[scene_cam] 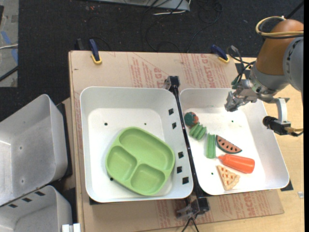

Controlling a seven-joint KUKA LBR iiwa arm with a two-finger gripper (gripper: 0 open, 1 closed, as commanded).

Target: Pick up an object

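On bench [145,66], toys grouped low in right bin [270,144]; hand [233,104] above far edge, grip state unclear, likely approaching carrot [237,163].

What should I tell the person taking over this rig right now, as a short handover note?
Pincer: hovering over the far part of the right bin, nothing seen between its fingers; open or shut cannot be told.
Right bin things: small round green and red toy, two green pieces, watermelon slice, orange carrot, waffle wedge, all lying in the bin.
Left bin: green divided plate.
Done: no pick yet.
Left: lower onto one object, grasp, lift.
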